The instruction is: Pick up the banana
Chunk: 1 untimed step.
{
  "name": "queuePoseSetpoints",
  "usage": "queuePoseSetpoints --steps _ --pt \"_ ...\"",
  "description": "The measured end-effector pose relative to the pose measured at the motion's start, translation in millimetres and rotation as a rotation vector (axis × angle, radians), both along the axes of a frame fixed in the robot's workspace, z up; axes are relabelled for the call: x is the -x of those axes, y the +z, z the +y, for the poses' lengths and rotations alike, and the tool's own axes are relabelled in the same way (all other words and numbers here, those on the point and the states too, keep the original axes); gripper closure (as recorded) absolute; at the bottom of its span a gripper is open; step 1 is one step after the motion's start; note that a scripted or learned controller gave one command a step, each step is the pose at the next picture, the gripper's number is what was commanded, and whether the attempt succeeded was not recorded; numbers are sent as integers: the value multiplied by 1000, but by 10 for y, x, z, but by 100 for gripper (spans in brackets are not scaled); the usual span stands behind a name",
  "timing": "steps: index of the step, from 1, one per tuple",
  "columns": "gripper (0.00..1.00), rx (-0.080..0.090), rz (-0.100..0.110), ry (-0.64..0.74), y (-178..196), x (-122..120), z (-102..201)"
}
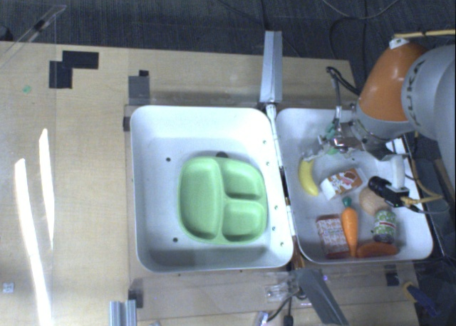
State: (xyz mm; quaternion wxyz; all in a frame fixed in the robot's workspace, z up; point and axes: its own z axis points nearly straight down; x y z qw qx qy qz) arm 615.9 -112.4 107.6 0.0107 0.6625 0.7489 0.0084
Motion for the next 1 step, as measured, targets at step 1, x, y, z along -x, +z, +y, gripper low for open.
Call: queuePoseSetpoints --steps 1 --pt "0 1 21 81 837 43 161"
